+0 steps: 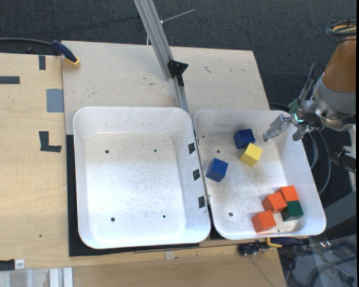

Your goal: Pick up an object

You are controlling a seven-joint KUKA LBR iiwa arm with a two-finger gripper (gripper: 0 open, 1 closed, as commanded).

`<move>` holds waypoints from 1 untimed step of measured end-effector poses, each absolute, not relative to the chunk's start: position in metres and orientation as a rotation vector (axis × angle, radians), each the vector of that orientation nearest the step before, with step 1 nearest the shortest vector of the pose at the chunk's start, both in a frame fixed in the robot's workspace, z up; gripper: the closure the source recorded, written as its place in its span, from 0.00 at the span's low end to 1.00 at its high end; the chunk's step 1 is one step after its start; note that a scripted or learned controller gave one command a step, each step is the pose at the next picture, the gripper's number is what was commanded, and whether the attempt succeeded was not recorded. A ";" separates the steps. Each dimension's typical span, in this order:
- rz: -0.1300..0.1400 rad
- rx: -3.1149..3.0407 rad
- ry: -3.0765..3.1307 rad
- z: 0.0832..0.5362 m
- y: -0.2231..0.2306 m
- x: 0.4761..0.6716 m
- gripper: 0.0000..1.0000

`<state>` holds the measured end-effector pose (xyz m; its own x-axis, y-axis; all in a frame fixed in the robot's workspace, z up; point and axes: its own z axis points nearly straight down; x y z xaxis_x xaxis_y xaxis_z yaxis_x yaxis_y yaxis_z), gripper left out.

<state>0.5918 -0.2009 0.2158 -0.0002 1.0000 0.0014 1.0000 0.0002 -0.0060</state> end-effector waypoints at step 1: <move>0.002 -2.219 -2.223 0.219 -0.201 0.593 0.00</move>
